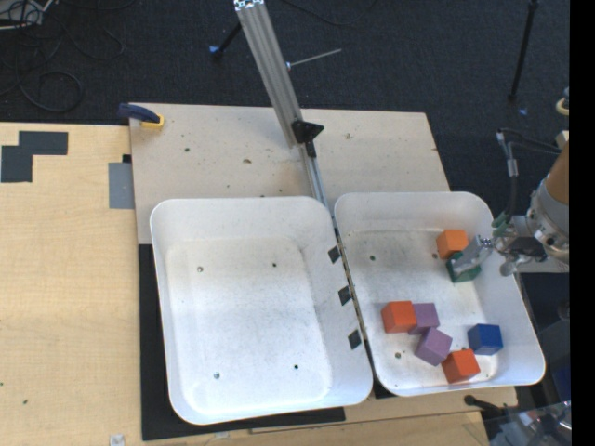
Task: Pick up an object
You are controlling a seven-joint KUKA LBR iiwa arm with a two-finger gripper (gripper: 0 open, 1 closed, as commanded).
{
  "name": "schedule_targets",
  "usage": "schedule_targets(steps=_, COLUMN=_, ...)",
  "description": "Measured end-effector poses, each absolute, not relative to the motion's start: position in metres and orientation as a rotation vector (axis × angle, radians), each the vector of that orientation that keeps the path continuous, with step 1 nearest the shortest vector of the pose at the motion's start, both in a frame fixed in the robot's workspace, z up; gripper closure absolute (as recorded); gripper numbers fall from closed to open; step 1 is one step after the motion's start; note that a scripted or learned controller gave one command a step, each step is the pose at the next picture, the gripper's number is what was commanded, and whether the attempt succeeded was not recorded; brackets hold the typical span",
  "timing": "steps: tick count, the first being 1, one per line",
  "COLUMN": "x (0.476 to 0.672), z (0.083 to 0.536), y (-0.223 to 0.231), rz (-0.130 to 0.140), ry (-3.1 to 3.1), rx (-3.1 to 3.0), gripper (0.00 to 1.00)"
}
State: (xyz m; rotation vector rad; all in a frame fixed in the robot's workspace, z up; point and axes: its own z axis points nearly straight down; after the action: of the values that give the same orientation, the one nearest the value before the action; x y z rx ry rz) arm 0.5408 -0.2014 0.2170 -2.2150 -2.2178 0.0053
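Note:
The right bin [409,207] holds several small blocks. An orange block [453,242] lies near its right wall, and a dark green block [463,268] sits just below it. Toward the front lie a red-orange cube [399,316], two purple blocks [426,316] [433,346], a blue cube [484,337] and an orange-red cube [460,365]. My gripper [491,249] reaches in over the bin's right wall. Its tip is right beside the green and orange blocks. I see no block lifted off the bin floor.
The left bin [242,309] stands beside the right one, with black clips [342,294] along the shared wall. A slanted aluminium bar [274,72] rises behind the bins. A blue-and-yellow clamp [141,115] sits at the bench's back left corner.

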Motion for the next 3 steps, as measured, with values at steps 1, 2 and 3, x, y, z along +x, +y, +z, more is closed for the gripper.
schedule_targets(steps=1, x=0.549, z=0.164, y=-0.195, rz=0.005, ry=-2.219, rx=-2.213, gripper=0.00)
schedule_targets(steps=2, x=0.541, z=0.113, y=-0.201, rz=0.006, ry=-2.214, rx=-2.217, gripper=0.00)
schedule_targets(steps=3, x=0.541, z=0.126, y=-0.203, rz=0.003, ry=-2.210, rx=-2.227, gripper=1.00)
